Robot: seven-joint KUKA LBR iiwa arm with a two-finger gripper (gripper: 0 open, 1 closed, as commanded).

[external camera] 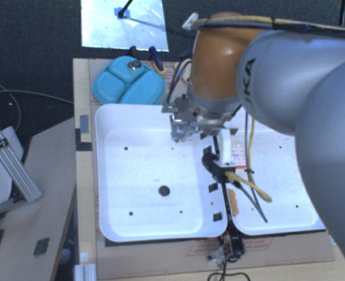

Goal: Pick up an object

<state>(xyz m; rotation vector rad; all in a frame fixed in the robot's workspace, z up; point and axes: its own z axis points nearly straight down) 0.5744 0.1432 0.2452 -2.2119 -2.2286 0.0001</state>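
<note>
A large grey arm [301, 81] with an orange band fills the upper right and reaches in over a surface [84, 174] carrying two shallow white bins side by side. Its tool [187, 127] hangs above the far right corner of the left bin [119, 215]; we cannot tell whether it is apart or together, and we see nothing held in it.

The right bin [289, 218] holds the likeliest things to pick: a pair of long dark tongs or scissors [248, 195] with a yellowish handle, an orange piece [233, 202] just beside them, and a small printed card [237, 152] farther back. The left bin holds a small dark round disc [164, 191] near its middle. A blue moulded container [128, 82] sits beyond the bins.

We judge the step in hand is choosing and approaching a target. To do it well, we would centre over one item, well clear of the wall between the bins, and descend straight so the tool straddles it
</note>
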